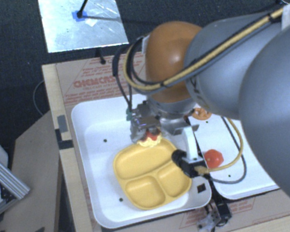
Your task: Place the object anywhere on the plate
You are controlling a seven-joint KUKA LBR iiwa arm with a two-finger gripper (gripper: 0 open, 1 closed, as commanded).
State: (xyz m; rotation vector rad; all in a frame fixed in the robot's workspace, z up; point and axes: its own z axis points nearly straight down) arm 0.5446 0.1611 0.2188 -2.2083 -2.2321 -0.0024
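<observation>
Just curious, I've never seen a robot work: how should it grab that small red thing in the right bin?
Probably straight down from above, closing across its middle. The red thing looks small and rounded, lying low on the right bin's flat floor, so no side offers a handle and the bin wall hinders a sideways approach.

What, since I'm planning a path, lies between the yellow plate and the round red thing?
Camera view: just the adjoining walls of the left bin and right bin, partly hidden by the arm.

Plate [137, 164] glossy plastic, bin [97, 143] smooth wht plastic, cardboard sheet [88, 78] matt & rough.
</observation>
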